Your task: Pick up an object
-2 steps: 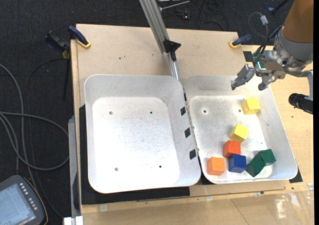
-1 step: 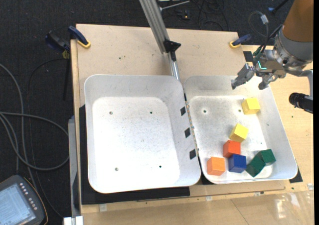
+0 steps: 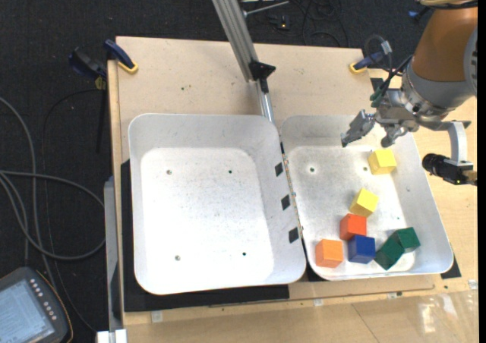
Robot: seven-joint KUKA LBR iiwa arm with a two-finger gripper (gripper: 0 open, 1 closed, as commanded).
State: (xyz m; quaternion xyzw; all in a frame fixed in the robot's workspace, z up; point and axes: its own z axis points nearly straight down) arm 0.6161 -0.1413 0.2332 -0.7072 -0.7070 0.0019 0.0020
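Grey and orange, the arm point(image 3: 444, 45) reaches in from three o'clock, its wrist tipped down over the right bin point(image 3: 433, 220). The gripper point(image 3: 373, 135) hangs with fingers spread, holding nothing. A yellow cube point(image 3: 382, 161) lies just beside it at five o'clock.

There is one camera, fixed high above the bench point(image 3: 228, 76). It looks down at a slant, so the far edge of the bench lies toward the top of the picture and the near edge toward the bottom. The camera stands far enough to take in both white bins, the left bin point(image 3: 144, 182) and the right bin point(image 3: 429, 205), together with dark floor point(image 3: 45, 15) around the bench. The arm point(image 3: 444, 45) comes in from the right side.
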